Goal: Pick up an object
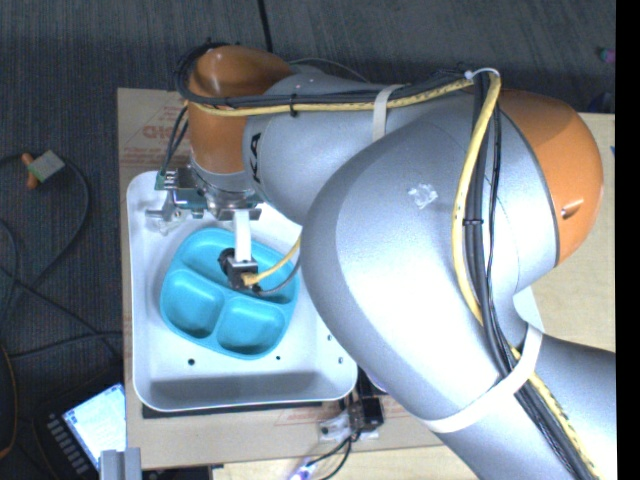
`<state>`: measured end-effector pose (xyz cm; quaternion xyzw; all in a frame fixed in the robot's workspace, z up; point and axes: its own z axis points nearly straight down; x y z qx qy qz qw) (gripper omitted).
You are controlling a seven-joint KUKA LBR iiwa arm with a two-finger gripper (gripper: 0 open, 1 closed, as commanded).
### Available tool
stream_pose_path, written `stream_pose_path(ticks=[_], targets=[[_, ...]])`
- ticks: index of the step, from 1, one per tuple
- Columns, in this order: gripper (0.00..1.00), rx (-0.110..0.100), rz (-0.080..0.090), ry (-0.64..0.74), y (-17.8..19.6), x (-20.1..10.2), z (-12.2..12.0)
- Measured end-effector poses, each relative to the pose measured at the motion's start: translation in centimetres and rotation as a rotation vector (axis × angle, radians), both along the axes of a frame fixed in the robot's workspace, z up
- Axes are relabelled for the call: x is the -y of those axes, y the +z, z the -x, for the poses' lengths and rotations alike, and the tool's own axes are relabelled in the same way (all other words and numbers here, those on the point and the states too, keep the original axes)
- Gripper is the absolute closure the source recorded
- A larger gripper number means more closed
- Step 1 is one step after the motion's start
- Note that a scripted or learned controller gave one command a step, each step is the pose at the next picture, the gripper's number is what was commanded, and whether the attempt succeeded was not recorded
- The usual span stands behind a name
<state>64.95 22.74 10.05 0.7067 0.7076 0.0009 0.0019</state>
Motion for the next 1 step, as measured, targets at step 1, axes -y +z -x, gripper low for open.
stream_pose_path(ticks=[1], targets=[[0.00, -0.004, 0.000, -0.001, 2.38, 4.58, -1.89]])
